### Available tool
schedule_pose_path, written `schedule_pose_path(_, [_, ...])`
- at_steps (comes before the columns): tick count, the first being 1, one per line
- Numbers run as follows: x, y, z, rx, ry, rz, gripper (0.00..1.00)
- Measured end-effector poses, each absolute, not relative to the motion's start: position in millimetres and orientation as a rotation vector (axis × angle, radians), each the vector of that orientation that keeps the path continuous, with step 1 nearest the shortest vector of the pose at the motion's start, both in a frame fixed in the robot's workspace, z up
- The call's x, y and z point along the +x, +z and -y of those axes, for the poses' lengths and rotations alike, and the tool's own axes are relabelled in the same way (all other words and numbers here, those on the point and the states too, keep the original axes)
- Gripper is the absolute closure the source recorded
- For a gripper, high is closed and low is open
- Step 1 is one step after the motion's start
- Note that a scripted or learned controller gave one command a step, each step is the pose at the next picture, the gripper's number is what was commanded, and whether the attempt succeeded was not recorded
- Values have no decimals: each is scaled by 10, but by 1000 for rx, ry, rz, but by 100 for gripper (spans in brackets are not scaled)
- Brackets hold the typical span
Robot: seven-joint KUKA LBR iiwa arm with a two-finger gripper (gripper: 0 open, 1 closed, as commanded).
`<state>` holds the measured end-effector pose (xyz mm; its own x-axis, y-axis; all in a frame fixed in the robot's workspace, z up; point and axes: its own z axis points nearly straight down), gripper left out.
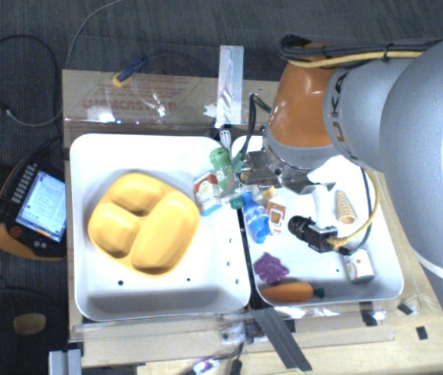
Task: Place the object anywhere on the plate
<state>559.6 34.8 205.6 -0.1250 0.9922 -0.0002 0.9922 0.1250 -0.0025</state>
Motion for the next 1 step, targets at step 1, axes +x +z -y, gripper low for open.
schedule_pose_path(1, [5596,2056,-347,-2077,3,2355,0])
